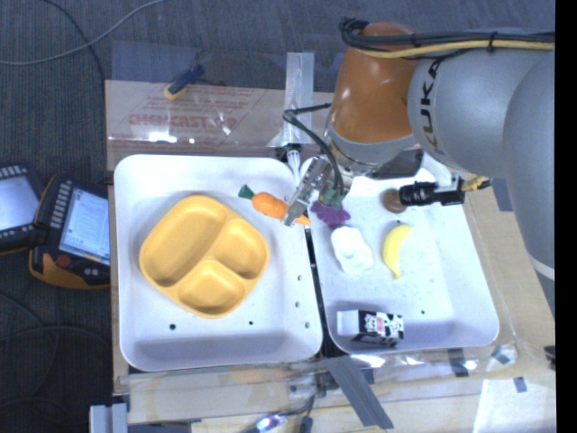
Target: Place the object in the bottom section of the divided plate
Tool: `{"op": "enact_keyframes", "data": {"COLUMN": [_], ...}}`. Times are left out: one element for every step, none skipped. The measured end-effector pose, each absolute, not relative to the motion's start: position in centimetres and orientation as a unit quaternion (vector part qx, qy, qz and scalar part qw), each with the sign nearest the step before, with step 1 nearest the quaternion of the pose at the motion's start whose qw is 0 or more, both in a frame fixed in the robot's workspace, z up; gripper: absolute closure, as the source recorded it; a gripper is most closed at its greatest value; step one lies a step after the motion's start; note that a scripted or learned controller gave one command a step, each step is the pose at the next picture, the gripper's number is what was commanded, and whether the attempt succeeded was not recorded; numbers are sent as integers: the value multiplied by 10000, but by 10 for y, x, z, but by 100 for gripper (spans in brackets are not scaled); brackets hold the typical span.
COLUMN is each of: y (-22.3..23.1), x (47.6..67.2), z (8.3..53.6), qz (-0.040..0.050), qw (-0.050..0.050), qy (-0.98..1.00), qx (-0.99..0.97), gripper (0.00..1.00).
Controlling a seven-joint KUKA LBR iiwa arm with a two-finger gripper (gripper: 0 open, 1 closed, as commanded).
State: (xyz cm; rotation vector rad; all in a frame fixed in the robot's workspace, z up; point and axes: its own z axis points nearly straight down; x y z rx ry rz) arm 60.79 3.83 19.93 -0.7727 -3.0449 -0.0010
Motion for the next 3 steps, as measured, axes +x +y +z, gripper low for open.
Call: {"op": "enact_keyframes", "data": {"y": [121,138,141], "x": [562,553,549], "z": [126,127,123], "qz": [0,6,12], "qw": [9,-68,-13], "qy": [-9358,-9779,-9785], "qx": [-3524,-2088,-2061], "gripper": [100,100,0]}}
